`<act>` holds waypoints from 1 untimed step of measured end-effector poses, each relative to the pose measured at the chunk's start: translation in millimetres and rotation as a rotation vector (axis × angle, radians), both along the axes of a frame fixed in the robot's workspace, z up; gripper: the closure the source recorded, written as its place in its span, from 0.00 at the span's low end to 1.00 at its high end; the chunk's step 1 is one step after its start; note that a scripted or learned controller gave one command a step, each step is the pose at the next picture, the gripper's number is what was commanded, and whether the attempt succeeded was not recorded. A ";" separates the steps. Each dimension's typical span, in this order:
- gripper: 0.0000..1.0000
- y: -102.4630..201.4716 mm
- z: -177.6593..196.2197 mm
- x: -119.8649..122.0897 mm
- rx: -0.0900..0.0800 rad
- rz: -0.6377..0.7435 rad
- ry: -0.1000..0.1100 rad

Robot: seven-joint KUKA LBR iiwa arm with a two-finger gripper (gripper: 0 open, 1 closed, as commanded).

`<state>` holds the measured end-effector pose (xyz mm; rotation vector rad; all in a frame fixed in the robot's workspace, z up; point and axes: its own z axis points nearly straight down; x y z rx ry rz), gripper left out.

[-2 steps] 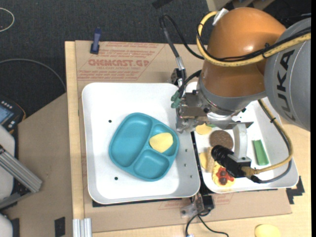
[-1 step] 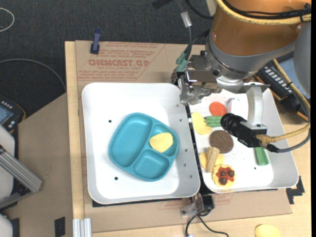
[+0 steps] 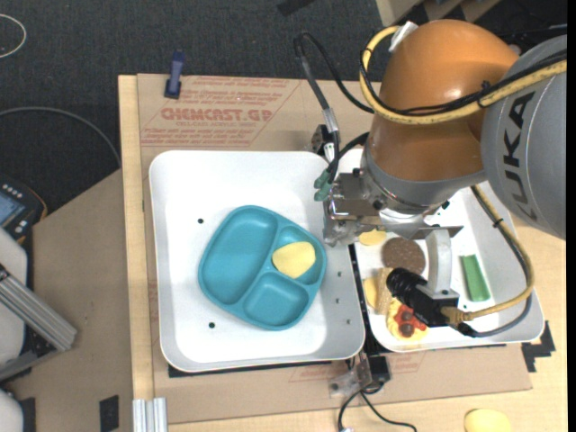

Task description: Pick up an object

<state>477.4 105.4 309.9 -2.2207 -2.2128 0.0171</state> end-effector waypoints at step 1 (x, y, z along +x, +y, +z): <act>1.00 38.6 140.7 2.9 0.009 0.009 -0.030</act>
